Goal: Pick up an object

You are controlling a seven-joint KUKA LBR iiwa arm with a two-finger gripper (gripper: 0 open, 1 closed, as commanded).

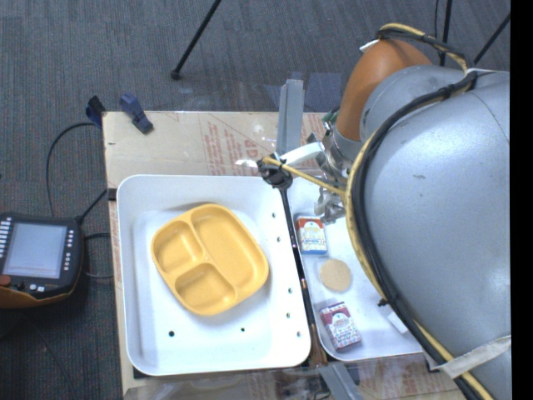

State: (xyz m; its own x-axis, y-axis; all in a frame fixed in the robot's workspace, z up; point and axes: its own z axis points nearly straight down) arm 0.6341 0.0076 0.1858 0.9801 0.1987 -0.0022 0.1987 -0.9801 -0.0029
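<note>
A yellow divided plate (210, 258) lies in the left white bin (133, 307). In the right bin (371, 352) I see a small blue and white box (311, 234), a round tan disc (336, 275) and a red box (340, 325) in a row along its left side. My gripper (330, 203) hangs over the far end of the right bin, just above and right of the blue and white box. The grey arm (441, 223) hides most of that bin.
A black divider runs between the bins, with a cable knot (273, 172) at its far end. A metal post (291, 111) stands behind the bins. A blue clamp (135, 113) sits on the bench's far left corner. A teach pendant (37, 257) lies on the floor at left.
</note>
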